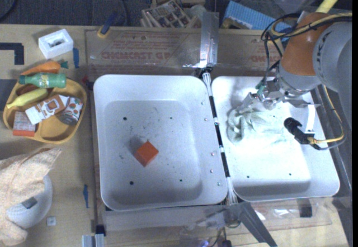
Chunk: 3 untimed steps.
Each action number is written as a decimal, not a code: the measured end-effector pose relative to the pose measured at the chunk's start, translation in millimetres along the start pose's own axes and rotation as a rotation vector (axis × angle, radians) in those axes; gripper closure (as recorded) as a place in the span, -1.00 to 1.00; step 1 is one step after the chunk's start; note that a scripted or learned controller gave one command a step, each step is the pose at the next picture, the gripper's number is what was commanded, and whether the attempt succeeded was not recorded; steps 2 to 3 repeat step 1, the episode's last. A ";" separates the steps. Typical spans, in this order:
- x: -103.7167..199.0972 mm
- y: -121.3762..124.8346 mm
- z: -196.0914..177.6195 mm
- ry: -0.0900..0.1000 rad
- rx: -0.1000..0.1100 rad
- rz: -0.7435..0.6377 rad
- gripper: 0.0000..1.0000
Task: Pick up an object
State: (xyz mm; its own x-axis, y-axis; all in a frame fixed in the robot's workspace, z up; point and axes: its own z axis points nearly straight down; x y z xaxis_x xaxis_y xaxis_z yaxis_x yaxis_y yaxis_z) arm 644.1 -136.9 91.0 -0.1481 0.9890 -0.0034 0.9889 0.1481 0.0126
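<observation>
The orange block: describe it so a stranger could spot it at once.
Find the two white bins on the bench and take the left bin. The orange block sits alone near its middle, a small cube, unlike the pale crumpled cloth in the right bin.

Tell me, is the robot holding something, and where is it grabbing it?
It cannot be told. The gripper sits at the top edge of the pale cloth in the right bin.

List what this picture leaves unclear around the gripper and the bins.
- Gripper: in the camera view its fingertips merge with the pale cloth, so any grasp is unreadable.
- Pale cloth: overexposed against the right bin; its folds and edges blur.
- Orange block in the left bin: underside hidden by the downward view.
- Arm: cut off by the right edge.
</observation>
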 end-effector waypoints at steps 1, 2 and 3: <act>46.9 -69.3 -1.2 0.002 0.001 0.003 -1.00; 46.9 -69.3 -1.2 0.002 0.001 0.003 -1.00; 46.9 -69.3 -1.2 0.002 0.001 0.003 -1.00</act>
